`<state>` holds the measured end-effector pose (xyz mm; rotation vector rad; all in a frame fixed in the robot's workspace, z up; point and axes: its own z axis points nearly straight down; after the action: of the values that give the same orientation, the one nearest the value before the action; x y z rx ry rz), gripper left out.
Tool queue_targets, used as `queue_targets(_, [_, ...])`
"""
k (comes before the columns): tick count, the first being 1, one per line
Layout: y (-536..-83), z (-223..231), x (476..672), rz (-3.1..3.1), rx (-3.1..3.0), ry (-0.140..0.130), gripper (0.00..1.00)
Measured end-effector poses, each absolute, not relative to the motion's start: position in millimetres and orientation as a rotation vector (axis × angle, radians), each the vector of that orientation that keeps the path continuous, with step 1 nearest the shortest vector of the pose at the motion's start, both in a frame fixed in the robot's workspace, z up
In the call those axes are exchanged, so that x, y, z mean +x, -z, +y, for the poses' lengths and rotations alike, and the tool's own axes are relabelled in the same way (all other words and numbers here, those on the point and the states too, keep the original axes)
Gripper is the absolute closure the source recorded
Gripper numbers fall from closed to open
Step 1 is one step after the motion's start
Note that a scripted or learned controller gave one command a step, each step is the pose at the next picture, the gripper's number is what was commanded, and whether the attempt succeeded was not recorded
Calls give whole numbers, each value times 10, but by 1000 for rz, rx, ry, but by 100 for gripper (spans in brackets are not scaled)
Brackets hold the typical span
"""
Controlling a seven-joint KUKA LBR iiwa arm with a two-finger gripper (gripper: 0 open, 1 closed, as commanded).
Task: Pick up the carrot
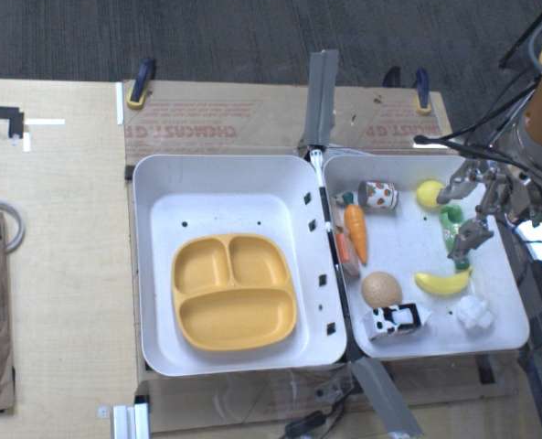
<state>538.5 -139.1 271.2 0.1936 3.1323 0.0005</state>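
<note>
The carrot is orange with a small green top, lying flat in the right bin, right of the frame's centre. It runs lengthwise close along the bin's left wall, green end toward the top of the frame, untouched.

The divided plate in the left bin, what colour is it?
Yellow-orange plate, seen in the camera view.

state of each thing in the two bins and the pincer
carrot: lying flat by right bin's left wall, untouched
yellow tray: upright in left bin, nothing in it
banana: lying flat
small can: on its side
pincer: over right bin, holding nothing
</note>
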Motion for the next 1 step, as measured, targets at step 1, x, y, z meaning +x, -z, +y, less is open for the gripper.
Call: queue_targets(1, [-2477, -1212, 5553, 3071, -650, -2, 0])
